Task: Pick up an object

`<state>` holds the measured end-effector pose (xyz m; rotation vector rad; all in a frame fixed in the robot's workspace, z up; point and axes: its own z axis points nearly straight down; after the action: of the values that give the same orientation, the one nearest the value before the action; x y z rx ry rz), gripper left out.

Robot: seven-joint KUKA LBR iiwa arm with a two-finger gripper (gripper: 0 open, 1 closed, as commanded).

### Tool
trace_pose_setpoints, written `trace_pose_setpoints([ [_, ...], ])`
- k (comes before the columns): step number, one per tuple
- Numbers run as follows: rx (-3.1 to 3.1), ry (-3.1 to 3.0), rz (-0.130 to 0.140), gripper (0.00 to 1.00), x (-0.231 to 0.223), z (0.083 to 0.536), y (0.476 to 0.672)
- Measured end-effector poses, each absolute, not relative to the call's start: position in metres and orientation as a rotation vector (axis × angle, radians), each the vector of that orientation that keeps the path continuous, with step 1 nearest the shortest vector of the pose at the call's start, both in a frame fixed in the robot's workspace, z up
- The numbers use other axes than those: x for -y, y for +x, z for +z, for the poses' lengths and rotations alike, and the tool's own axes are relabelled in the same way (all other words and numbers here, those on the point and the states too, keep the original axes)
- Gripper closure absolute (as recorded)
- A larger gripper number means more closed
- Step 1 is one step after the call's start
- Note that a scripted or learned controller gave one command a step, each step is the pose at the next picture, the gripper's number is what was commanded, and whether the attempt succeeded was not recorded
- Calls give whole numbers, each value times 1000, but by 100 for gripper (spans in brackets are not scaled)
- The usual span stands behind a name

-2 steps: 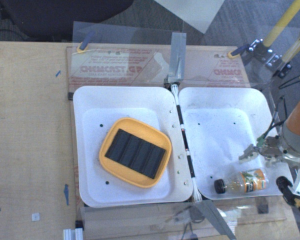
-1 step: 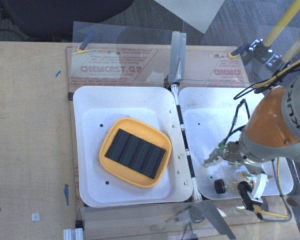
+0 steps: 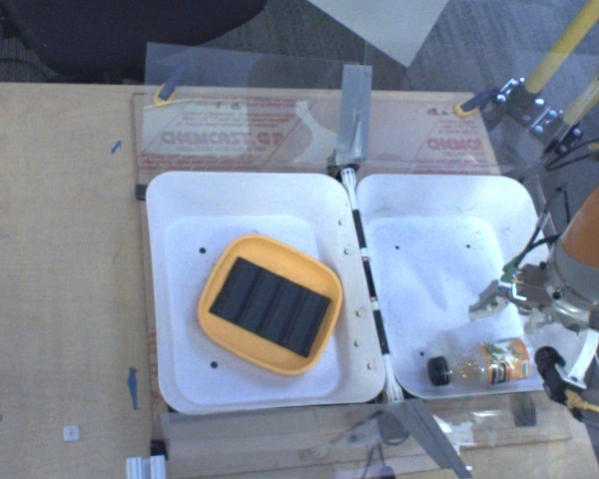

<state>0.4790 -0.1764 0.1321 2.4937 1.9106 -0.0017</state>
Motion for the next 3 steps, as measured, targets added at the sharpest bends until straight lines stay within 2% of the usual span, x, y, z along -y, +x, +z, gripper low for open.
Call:
trace_pose_setpoints([
  [1,-2009,2409,8,0,91,89,481],
  [2,-1987,2436,-3,0,39,184,479],
  [3,-2045,2389,-4,0,14,184,479],
])
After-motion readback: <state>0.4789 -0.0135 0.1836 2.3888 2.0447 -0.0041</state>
